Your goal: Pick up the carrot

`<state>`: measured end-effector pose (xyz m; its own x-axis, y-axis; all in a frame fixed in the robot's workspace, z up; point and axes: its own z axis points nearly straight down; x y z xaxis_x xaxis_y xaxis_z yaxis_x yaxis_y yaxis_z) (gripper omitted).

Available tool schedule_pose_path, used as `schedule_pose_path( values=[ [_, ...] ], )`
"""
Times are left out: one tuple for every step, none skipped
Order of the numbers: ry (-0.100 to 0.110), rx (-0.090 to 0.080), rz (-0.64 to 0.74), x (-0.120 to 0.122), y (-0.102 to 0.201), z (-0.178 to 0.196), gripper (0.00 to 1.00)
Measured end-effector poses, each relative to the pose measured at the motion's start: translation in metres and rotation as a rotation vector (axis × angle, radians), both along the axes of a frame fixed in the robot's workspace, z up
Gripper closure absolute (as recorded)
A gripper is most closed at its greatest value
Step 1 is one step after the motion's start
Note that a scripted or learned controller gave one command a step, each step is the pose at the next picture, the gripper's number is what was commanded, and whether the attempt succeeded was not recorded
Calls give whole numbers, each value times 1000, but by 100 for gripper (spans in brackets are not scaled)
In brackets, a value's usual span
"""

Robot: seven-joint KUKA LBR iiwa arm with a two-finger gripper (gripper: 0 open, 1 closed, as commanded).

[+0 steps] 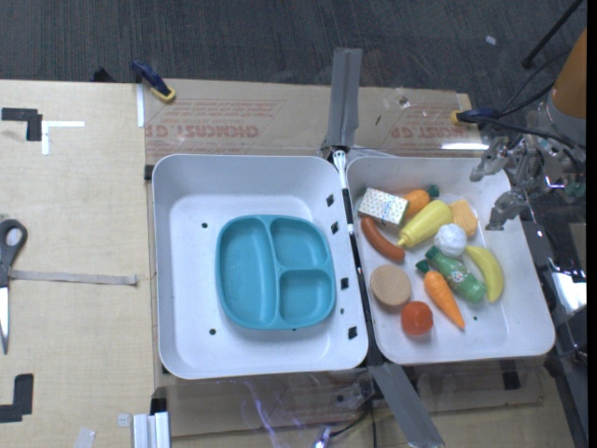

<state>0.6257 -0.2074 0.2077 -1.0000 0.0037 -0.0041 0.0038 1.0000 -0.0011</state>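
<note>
**Carrot waiting in the right bin, my tool off at the far corner**

Carrot lies in the right bin, toward its near side, with its green top pointing up into the heap and its orange tip aimed at the near right corner. Its top end is tucked against a green bottle-shaped toy, and a red tomato sits just beside it on the left. The tip end looks free of neighbours, so that is where I judge a pinch has the most room.

The rest of the play food crowds the middle of that bin: a banana just right of the green toy, a white garlic bulb, a yellow squash-like piece, a small box, a sausage and a round tan bun. They lie loosely heaped, touching one another, as though tipped in rather than arranged.

My tool hangs over the far right edge of the right bin, well apart from the carrot and gripping nothing. Whether it is released or clenched I cannot tell; it is too tangled with cables and brackets at this slant.

The left bin holds a teal divided plate, lying flat at its centre. Scissors rest on the tabletop at the far left, out of my way.

Nothing of the pick is done yet. I would need to travel toward the near side of the bin and come down along the carrot's length, minding the tomato and the green toy.
</note>
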Motion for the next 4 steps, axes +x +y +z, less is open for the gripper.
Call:
schedule_pose_path(
  values=[
    [-1, 0, 53, -12, 60, -114, 0],
    [0, 0, 4, -97, 72, -114, 0],
    [0, 0, -12, -146, 56, -57, 0],
    [1, 0, 16, -146, 78, -115, 0]
  ],
)
